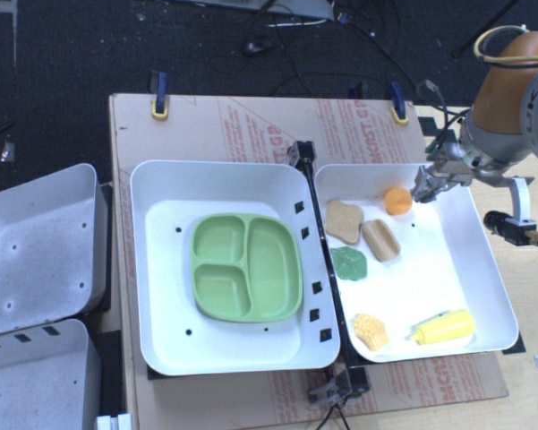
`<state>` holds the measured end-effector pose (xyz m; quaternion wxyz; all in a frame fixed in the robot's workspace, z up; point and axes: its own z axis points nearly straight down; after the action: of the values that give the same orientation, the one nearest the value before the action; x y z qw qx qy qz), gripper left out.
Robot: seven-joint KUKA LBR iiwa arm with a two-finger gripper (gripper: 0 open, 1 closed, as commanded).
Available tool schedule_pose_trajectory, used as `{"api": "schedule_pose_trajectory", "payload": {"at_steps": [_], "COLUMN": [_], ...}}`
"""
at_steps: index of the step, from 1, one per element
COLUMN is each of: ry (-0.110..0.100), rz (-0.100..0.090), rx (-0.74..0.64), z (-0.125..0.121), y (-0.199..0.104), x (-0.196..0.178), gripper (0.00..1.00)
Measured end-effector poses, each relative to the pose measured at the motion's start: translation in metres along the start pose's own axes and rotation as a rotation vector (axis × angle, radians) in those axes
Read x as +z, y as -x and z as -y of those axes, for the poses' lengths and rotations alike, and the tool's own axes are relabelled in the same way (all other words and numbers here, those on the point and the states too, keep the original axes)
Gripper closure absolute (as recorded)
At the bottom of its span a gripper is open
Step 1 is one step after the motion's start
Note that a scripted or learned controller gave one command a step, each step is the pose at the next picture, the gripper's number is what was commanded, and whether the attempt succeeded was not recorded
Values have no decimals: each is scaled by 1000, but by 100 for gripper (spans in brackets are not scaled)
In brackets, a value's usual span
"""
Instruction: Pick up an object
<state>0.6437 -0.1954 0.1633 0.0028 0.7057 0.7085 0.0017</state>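
Observation:
The right bin (483,267) holds an orange ball (397,201), a tan bread slice (344,221), a brown bread roll (380,240), a green leafy piece (349,263), a yellow corn cob (370,331) and a yellow bottle-shaped item (444,327). My gripper (427,189) hangs at the bin's far right corner, just right of the orange ball and close to it. Nothing shows between its tips.
The left bin (152,240) holds a green sectioned plate (247,268). A black divider bar (318,258) runs between the bins. Blue clamps (160,95) sit at the board's far edge. Spare white bins (36,240) lie off to the left.

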Motion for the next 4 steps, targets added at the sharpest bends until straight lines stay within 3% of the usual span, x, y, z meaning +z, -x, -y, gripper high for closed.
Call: {"api": "schedule_pose_trajectory", "payload": {"at_steps": [1,2,4], "ry": [-2,-4,-8], "rz": [0,-1,-2], "rx": [1,1,-2], "z": [1,0,-10], "y": [-2,-2,-116], "x": [-43,-49,-46], "gripper": [100,100,100]}}
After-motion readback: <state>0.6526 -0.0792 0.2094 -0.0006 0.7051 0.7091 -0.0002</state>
